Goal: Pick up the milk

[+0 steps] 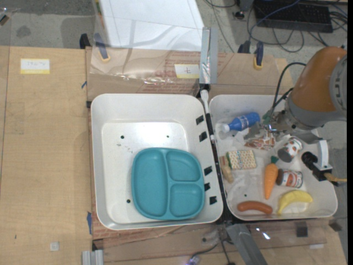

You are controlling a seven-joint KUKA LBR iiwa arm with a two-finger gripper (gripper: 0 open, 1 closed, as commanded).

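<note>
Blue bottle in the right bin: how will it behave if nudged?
The blue bottle lies on its side, so it will probably roll if pushed sideways. It looks like smooth plastic, likely light and slippery. The packet beside it may stop it.

Two shallow white bins look like smooth, slightly glossy moulded plastic. Teal three-compartment tray: matt plastic, soft sheen. Pale bench panels read as unfinished plywood, matt, with brown cardboard under crinkly clear film. Blue-capped bottle: shiny plastic. Orange carrot and yellow banana look like smooth plastic. Arm's orange band: satin finish.
</note>
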